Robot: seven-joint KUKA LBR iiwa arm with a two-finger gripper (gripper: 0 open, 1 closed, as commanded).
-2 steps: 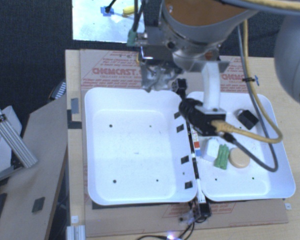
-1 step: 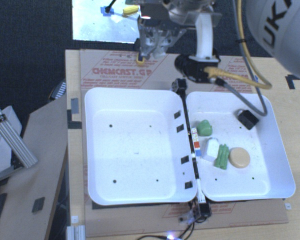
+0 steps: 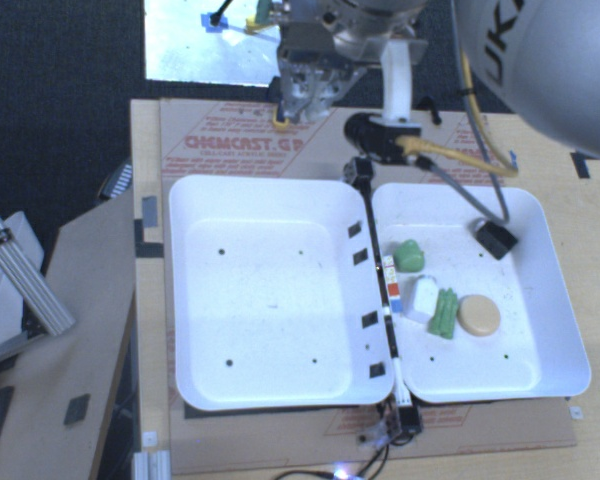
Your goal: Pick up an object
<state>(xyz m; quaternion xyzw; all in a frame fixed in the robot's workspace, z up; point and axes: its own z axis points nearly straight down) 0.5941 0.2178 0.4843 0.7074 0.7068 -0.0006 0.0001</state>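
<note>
**Arm up high, four objects in right bin**

Desk (image 3: 150,298): tan board top carrying two white bins side by side, with a printed sheet (image 3: 242,140) under them at the back.

Arm (image 3: 540,38): grey, comes in from the top right and sits over the back edge of the desk, well apart from the objects. Jaws (image 3: 302,93) hang above the printed sheet, behind the left bin; can't tell how they stand from this angle, and nothing is visible between them.

Left bin (image 3: 265,293): white floor with a few small dark dots.

Right bin (image 3: 480,368): holds everything, clustered near the divider. Tan round disc (image 3: 479,315) sits just beside a green ridged piece (image 3: 444,313), which touches a white block (image 3: 422,297). Green rounded lump (image 3: 409,256) lies just behind the white block. Black cable plug (image 3: 496,239) rests on the bin floor further back.
</note>
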